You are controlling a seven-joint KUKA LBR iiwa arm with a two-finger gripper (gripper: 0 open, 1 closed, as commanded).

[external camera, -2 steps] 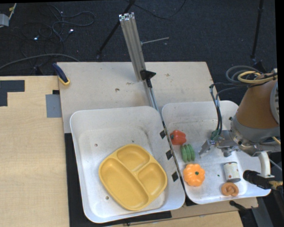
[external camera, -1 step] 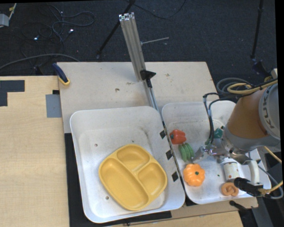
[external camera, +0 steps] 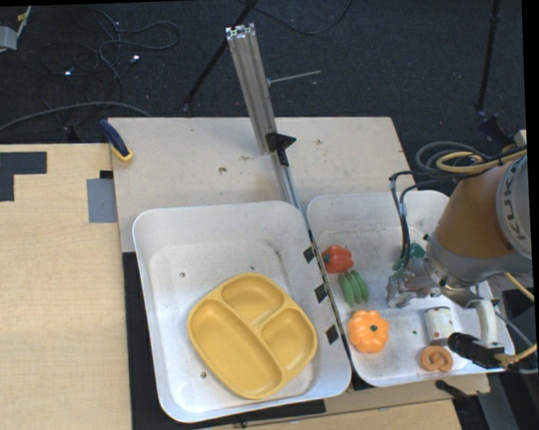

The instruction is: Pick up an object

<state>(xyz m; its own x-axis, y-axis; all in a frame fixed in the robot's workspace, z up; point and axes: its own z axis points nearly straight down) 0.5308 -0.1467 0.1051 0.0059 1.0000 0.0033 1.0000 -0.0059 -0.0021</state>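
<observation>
No one object is named by the task, so any toy in the right bin [external camera: 377, 216] may be taken as the target. Nearest the gripper [external camera: 403, 288] on its left a green pepper-like toy [external camera: 354, 287] is seen, with a red toy [external camera: 337, 257] just beyond it. Below and left of the gripper lies an orange toy pumpkin [external camera: 368, 331]; below and right of it a small white cylinder [external camera: 437, 321] and a doughnut-shaped toy [external camera: 436, 359] are found. The gripper is lowered over bare bin floor among these pieces (nothing is seen between its fingers), and whether it is spread or closed cannot be told. The pick is therefore judged not yet made. In the left bin [external camera: 155, 259], well apart, a yellow divided plate [external camera: 251, 333] rests.
</observation>
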